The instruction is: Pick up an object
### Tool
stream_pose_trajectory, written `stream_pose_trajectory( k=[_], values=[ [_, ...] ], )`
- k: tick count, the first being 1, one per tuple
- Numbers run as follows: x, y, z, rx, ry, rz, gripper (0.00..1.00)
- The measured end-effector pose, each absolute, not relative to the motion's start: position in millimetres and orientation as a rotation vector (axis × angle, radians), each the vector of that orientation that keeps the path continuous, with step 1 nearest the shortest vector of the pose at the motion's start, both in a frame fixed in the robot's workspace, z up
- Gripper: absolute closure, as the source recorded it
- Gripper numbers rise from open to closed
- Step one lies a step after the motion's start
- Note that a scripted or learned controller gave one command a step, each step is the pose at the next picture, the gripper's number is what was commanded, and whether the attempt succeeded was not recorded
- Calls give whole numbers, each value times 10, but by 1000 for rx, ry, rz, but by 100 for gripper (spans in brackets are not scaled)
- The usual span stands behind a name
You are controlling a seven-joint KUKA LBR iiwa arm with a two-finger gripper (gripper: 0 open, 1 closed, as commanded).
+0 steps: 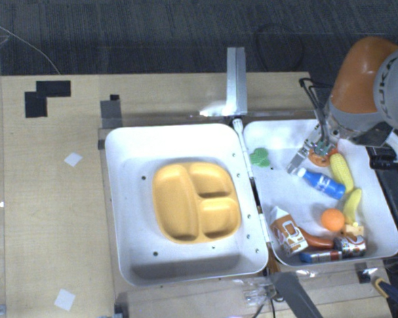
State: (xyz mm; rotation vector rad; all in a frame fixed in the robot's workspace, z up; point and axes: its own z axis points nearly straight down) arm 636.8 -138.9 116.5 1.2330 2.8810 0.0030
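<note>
No text, label or number can be read anywhere.

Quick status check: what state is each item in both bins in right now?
yellow tray: lying flat, left bin
blue bottle: on its side
corn cob: lying flat
orange ball: resting, untouched
green piece: lying apart
gripper: low over right bin

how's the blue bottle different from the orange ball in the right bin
The blue bottle is long and lies on its side at a slant; the orange ball is round. The bottle is blue with a white cap end; the ball is plain orange. The bottle lies nearer the gripper; the ball lies nearer the bin's front. Both rest in the right bin.
</note>
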Motion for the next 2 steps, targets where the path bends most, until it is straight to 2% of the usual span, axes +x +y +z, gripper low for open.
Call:
stream_pose_trajectory(
  k=[1,2],
  values=[
    [6420,-1702,924,1551,2712,10,0],
    [6674,-1567,972,1611,2690,-1,0]
  ],
)
